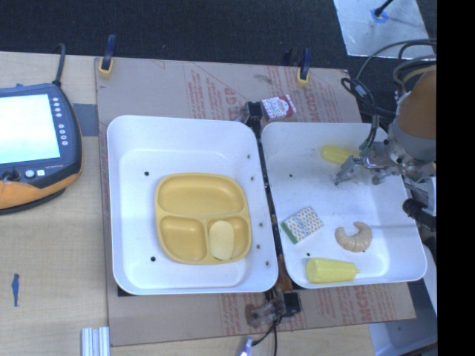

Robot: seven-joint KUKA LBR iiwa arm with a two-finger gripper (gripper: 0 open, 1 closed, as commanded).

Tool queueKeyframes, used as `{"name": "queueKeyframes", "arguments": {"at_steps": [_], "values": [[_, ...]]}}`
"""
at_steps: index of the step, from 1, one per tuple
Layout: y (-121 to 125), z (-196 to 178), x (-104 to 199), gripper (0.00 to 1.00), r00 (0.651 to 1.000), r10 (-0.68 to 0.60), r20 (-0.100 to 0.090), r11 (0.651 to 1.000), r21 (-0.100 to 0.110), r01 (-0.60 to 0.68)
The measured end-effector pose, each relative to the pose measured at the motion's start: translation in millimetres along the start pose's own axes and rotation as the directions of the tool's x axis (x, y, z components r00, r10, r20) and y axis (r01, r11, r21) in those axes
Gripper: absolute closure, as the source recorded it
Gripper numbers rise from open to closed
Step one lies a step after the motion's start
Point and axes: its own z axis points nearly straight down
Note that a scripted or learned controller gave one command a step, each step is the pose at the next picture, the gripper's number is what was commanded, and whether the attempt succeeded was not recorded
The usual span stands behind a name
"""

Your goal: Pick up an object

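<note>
On the far left of the desk [44, 273] lies a grey and orange handheld control pendant with a bright screen [33, 143]. Next to it is the left shallow white plastic bin [130, 199], which holds a yellow plastic divided tray [185, 199]; a pale cream oval piece [221, 239] lies in the tray's lower right compartment. Above the seam between the two bins, a small red and white packet [277, 107] rests on the brown cardboard sheet.

The right shallow white plastic bin [297, 154] carries the candidates for picking. A small green and white patterned packet [302, 223] lies near its left wall. Below and to the right of it, a yellow wedge-shaped block [331, 271] lies by the bin's near edge, and a tan curved pastry-like piece [355, 236] lies just above that block. A small yellow rounded piece [335, 154] is near the bin's far side.

The metal two-finger claw [347, 173] hangs over the right bin, just beside the small yellow rounded piece, its fingers spread apart with nothing between them. By my reading, the step in hand is the approach: nothing is grasped yet. The nearest thing is the small yellow rounded piece, so the next move likely calls for centring the spread fingers over it, lowering to the bin floor and closing.
</note>
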Motion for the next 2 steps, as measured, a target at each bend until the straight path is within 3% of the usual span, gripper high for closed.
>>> {"name": "queueKeyframes", "arguments": {"at_steps": [1, 2], "values": [[54.4, 9.6, 31.7, 0.00, 1.000, 0.002, -0.004, 1.000, 0.010, -0.002], [54.6, 17.6, 56.8, 0.00, 1.000, 0.001, -0.002, 1.000, 0.007, -0.001]]}}
